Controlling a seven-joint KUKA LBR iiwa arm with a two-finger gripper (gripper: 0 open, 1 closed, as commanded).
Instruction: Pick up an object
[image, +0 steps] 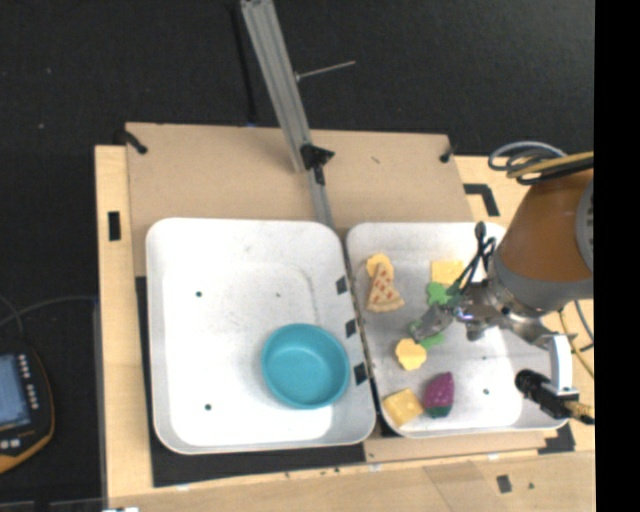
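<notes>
Dark flooring surrounds the tan surface (280, 170), which carries two white bins side by side; nearest the camera, the left bin (200, 260) holds a teal bowl (304, 365), and the right bin (500, 405) holds a yellow block (403, 406) beside a purple berry-like toy (439, 393); further in lie a small yellow piece (410, 353), a green toy (438, 294), a yellow square (446, 271) and a pizza-slice toy (383, 286). Status: the hand (432, 328) sits low over the right bin, just beside the green toy and the small yellow piece; whether it is released or clenched cannot be told; no object is seen in its grip, so pickup is judged outstanding. No legible writing is visible.
</notes>
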